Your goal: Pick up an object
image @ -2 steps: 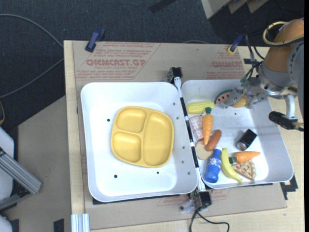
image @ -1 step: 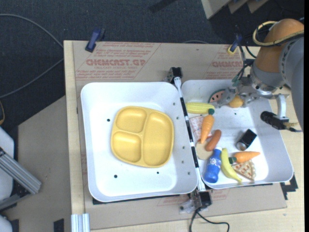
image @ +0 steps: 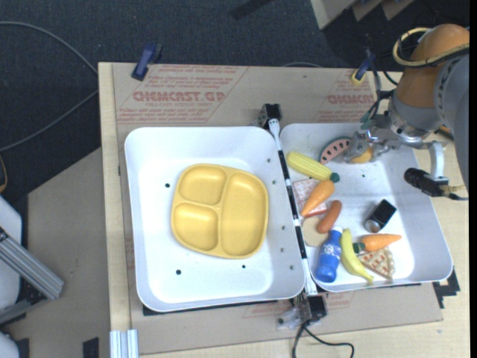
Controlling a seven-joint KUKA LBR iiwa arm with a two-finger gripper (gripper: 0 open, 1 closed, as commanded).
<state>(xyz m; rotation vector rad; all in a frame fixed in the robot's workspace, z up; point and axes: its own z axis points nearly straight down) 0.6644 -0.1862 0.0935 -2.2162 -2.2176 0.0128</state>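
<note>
Arm bent low — tool (image: 367, 142) over right bin (image: 425, 237).

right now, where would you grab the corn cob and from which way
Likely across the middle of the corn cob, coming straight down. It lies flat near the right bin's left wall, long axis slanting from upper left to lower right, so the gripper would close across its narrow width. Its green end nears the carrot.
</note>
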